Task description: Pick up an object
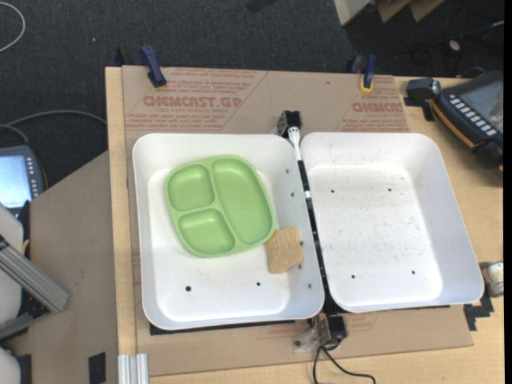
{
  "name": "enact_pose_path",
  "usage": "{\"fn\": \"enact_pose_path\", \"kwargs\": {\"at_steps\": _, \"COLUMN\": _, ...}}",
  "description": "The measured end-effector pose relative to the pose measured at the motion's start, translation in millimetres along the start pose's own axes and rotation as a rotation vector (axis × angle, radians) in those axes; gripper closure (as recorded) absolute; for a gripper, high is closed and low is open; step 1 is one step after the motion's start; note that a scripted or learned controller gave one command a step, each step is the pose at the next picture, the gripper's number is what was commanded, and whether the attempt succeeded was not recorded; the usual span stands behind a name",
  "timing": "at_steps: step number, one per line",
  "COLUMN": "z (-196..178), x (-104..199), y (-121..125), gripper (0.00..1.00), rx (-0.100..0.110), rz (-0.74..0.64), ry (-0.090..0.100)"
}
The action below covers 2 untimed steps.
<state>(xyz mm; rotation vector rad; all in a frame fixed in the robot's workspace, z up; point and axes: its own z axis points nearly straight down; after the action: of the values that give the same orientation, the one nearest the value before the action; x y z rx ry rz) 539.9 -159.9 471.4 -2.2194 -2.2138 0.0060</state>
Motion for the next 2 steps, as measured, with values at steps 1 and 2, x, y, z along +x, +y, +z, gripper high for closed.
{"fn": "enact_pose_path", "kwargs": {"at_steps": 1, "z": 117.7, "x": -1.4, "y": -45.0, "gripper": 1.00, "rx": 0.007, "rz": 0.001, "ry": 0.002}}
{"fn": "enact_pose_path", "kwargs": {"at_steps": 2, "z": 145.9, "x": -60.1, "y": 15.4, "gripper": 1.00, "rx": -0.011, "rz": 0.000, "ry": -0.007}}
